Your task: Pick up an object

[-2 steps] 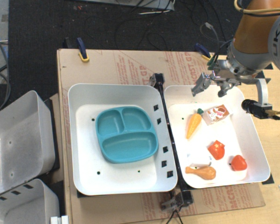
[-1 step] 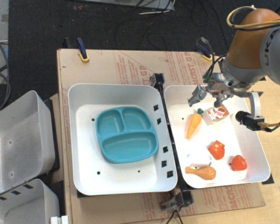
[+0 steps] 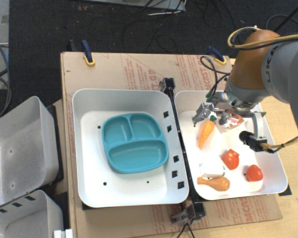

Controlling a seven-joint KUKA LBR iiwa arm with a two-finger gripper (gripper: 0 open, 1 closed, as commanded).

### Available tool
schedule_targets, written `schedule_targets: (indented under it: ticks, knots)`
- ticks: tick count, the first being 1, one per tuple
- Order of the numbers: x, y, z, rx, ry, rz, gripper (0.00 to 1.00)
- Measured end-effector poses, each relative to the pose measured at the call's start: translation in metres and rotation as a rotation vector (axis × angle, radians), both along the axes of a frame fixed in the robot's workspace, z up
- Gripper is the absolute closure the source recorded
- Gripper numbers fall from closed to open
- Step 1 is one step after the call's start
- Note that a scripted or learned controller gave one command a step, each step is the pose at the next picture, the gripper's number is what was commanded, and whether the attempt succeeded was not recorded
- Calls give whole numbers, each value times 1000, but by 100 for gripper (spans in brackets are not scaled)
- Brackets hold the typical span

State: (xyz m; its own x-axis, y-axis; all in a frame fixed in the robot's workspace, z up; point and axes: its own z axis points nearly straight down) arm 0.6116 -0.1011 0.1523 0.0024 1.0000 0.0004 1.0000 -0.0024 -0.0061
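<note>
My gripper (image 3: 208, 115) hangs over the back of the right bin (image 3: 275, 182), just above the thick end of an orange toy carrot (image 3: 205, 134). The carrot lies on the bin floor, pointing toward the front left. Whether the gripper touches it I cannot tell. A red and white item (image 3: 232, 122) shows partly under the wrist. Nearer the front lie a red toy strawberry (image 3: 230, 159), a red toy tomato (image 3: 254, 173) and a tan toy drumstick (image 3: 216, 183).
The left bin (image 3: 84, 133) holds a blue divided plate (image 3: 135, 142). A black divider (image 3: 178, 138) runs between the two bins. Cables trail from the arm (image 3: 260, 63) over the right bin's far side. Grey tubs (image 3: 20, 143) stand off the bench at left.
</note>
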Motion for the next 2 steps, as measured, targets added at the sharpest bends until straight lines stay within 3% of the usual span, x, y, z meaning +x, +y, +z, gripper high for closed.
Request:
schedule_targets:
  ticks: [1, 2]
  knots:
    - [-1, 1, -54, 0, -2, 0, 0]
    - [1, 1, -40, -1, -7, -1, 100]
